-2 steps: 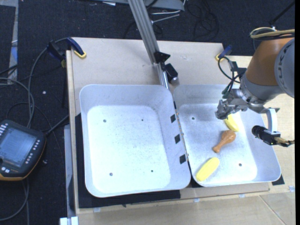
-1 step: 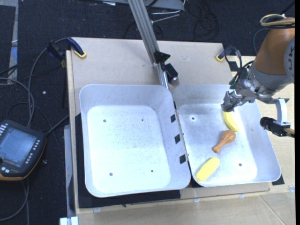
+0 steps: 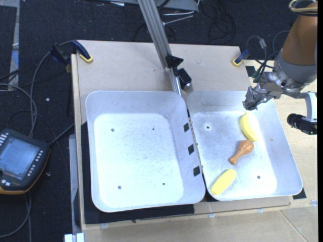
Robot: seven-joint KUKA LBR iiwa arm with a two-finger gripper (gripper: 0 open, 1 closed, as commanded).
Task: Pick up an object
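Note:
Three objects lie in the right bin [image 3: 272,125]. A yellow banana-like piece [image 3: 248,127] rests near the bin's upper right. Below it lies an orange-brown drumstick shape [image 3: 241,152], and a yellow oblong piece [image 3: 222,182] sits near the front wall. My gripper [image 3: 250,103] hangs just above the upper end of the banana piece, at the far right part of the bin. Its dark fingers point down and left; nothing shows between them.
The left bin [image 3: 136,153] adjoins the right one along a middle wall with black clips [image 3: 192,148]. A slanted metal post [image 3: 159,34] rises behind the bins. Clamps sit at the bench's back corners. A handheld pendant [image 3: 17,158] lies off the bench at left.

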